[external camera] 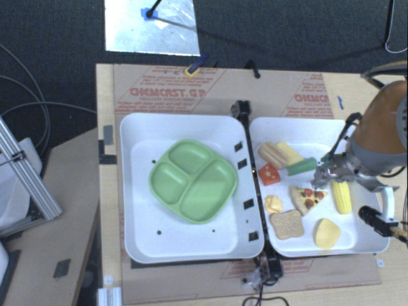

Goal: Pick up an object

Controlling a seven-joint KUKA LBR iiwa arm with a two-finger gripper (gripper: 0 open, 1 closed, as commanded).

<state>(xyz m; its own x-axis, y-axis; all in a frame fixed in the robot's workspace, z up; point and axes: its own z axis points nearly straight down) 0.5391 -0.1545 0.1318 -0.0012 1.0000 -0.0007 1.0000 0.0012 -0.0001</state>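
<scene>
Two shallow white bins sit side by side on a bench, seen from above. The left bin (pixel 137 171) holds a green divided plate (pixel 193 181). The right bin (pixel 366 238) holds a scatter of toy food: a hot dog (pixel 273 153), a green cucumber (pixel 301 166), a red wedge (pixel 269 174), a pizza slice (pixel 307 198), a corn cob (pixel 342 196), a slice of bread (pixel 287 224), a small yellow piece (pixel 273 203) and a yellow lemon-like piece (pixel 327 233).

A grey arm with an orange band (pixel 382 123) reaches in from the right. Its gripper (pixel 323 174) hangs low over the middle of the right bin. Whether it is wide, narrow or holding anything cannot be told.

The main risk is crowding. The cucumber, pizza slice and corn cob lie close together around the tip, so a closing grasp could catch an edge, push a neighbour aside, or pinch two pieces at once. The flat pizza slice may also slip.

The likeliest target, the pizza slice, lies just below and slightly left of the gripper; the cucumber's end is just to its upper left.
</scene>
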